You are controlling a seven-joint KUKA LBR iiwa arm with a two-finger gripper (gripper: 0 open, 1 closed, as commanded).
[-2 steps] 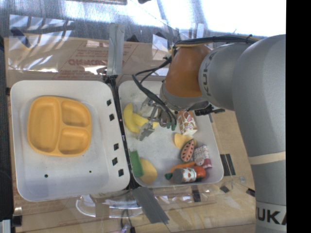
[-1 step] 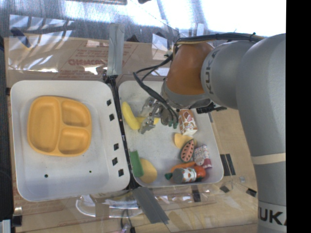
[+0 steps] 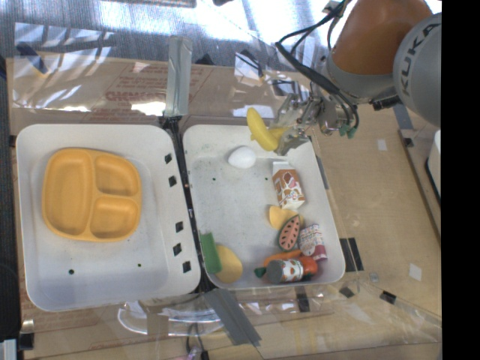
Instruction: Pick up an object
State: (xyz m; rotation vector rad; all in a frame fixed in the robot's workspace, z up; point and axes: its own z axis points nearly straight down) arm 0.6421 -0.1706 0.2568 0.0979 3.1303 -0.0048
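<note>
A yellow banana hangs over the far rim of the right bin, its right end pinched between the fingers of my gripper. The gripper is shut on that end and reaches in from the right, under the orange-banded wrist. Just below the banana, a white egg lies on the bin floor.
Down the right bin's right side lie a small carton, a yellow wedge, a watermelon slice, a can and a carrot. A green piece and a lemon sit near-left. The left bin holds a yellow divided plate.
</note>
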